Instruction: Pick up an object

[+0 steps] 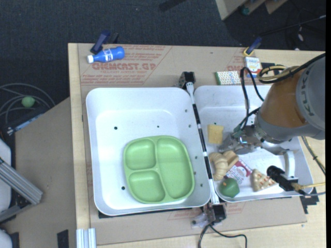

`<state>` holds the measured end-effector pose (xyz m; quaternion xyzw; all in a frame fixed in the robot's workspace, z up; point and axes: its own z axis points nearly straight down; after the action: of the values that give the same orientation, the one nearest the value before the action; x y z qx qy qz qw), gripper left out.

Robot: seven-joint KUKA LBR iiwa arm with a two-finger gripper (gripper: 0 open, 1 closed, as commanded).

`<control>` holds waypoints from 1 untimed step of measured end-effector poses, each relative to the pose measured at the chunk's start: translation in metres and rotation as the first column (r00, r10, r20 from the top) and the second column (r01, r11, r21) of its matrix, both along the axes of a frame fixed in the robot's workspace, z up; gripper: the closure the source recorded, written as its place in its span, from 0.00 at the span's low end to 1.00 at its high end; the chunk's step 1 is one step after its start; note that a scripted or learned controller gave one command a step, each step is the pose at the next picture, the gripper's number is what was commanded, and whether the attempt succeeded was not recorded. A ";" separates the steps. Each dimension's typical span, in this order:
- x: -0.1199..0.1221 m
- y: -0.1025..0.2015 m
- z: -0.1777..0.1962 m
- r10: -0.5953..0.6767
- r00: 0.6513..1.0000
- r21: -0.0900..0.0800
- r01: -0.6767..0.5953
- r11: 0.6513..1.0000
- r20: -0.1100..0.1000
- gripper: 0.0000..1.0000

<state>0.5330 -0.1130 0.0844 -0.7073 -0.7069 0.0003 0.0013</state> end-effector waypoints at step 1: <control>0.041 0.019 0.000 0.002 1.000 -0.001 -0.002 1.000 0.003 0.00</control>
<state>0.5742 -0.0938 0.0847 -0.7067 -0.7075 -0.0004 -0.0001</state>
